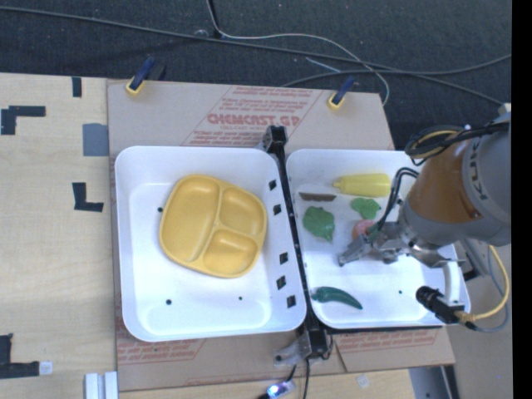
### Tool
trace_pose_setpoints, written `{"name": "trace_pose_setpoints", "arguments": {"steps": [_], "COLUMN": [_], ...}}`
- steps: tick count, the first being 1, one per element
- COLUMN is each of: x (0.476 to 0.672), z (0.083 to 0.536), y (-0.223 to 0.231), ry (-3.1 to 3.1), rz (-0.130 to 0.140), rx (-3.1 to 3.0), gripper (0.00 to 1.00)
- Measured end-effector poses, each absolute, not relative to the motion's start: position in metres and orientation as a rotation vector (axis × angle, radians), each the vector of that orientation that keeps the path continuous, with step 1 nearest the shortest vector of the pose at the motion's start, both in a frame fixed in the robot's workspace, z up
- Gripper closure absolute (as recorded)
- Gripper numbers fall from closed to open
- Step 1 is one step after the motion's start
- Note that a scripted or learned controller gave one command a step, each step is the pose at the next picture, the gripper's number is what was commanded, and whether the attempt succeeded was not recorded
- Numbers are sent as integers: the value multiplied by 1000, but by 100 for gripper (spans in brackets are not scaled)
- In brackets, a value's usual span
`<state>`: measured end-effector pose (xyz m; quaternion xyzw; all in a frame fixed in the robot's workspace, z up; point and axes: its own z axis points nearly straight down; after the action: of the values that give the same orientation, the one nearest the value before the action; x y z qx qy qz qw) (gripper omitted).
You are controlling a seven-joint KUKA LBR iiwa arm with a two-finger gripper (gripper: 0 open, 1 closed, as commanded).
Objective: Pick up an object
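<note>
The right bin (378, 310) holds several small toy foods: a yellow corn cob (362, 184) at the back, a brown strip (316, 196), a green leafy piece (318, 222), a small green piece (364, 208), a pinkish piece (362, 226) and a dark green pepper (337, 297) near the front. My gripper (353, 252) hangs low over the middle of that bin, just below the pinkish piece and right of the leafy piece. Nothing shows between its fingers.
The left bin (137, 248) holds a yellow sectioned plate (214, 224). A black divider (287, 223) with clips runs between the bins. Cables lie across the dark floor at the back. The grey arm with its orange band (440, 194) covers the right bin's right side.
</note>
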<state>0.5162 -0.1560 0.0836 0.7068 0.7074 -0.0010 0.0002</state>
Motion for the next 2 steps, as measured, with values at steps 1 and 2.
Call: {"name": "trace_pose_setpoints", "arguments": {"steps": [1,2], "x": [517,509], "z": [96,153], "y": [-156,-153], "ry": [2220,2222], "rz": [-1,3], "rx": [2218,2219], "gripper": [100,100]}}
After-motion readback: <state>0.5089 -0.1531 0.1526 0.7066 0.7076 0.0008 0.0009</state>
